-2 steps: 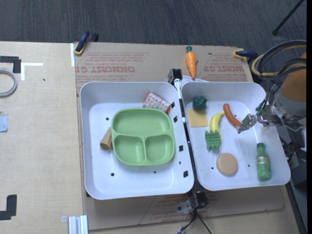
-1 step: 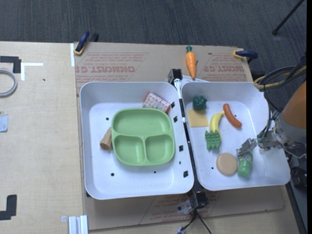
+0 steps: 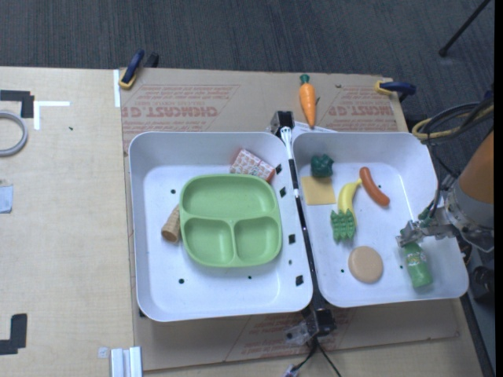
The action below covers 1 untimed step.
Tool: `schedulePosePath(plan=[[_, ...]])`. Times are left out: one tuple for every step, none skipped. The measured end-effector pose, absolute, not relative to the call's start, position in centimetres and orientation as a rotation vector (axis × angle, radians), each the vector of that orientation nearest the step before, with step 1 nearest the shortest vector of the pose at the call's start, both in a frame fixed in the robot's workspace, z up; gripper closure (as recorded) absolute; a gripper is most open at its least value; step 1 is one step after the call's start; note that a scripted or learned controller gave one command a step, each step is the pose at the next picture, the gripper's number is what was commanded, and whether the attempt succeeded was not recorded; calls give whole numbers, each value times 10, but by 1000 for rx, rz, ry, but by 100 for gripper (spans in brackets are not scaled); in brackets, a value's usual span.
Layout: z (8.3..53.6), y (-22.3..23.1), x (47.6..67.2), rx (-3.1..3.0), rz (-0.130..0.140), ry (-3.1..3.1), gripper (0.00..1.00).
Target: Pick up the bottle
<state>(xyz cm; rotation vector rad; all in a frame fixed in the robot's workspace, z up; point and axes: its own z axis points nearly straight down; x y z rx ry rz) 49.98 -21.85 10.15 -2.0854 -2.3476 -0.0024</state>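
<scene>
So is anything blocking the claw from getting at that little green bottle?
Nothing visible. The gripper sits right at the top of the bottle in the right bin; the nearest item, a round tan piece, lies clear.

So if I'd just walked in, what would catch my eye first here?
Probably the big green divided plate in the middle of the left bin. Next, the bright toy food scattered in the right bin: a banana, a sausage and a round bun. At that bin's right side the gripper sits just above a small green bottle, and an orange carrot lies on the cardboard behind the bins.
</scene>
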Motion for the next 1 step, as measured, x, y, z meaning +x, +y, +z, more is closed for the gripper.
schedulePosePath(plan=[[187,-131,513,-2082,1,-2353,100]])
